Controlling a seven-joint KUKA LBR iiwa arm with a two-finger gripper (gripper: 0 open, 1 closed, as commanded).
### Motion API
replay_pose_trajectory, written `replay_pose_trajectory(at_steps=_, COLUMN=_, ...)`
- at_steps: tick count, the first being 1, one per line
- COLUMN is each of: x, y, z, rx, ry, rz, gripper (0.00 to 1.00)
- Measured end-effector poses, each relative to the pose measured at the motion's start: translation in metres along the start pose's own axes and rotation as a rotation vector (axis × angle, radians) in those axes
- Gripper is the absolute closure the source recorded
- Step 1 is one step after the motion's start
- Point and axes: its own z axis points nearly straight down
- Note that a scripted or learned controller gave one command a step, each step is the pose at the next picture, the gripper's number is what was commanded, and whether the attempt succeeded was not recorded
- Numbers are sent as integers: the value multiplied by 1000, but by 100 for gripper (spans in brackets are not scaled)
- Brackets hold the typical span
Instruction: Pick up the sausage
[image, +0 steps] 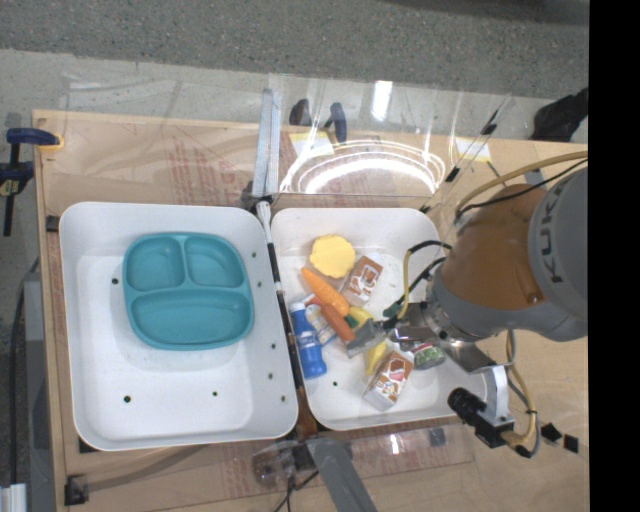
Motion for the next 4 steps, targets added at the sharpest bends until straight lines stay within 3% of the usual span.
replay_pose_trajectory(at_steps=1, x=-1, y=90, z=92, rx=-23, ry=-10, rz=-102, gripper=0)
replay_pose_trajectory(at_steps=2, x=9, y=56, z=90, rx=-29, ry=-14, rz=-112, gripper=0)
replay_pose_trajectory(at_steps=3, x=9, y=56, z=80, rx=-27, ry=-11, rz=-116, gripper=100)
replay_pose_trajectory(at_steps=4, x=9, y=56, z=80, rx=-27, ry=-12, rz=-116, gripper=0)
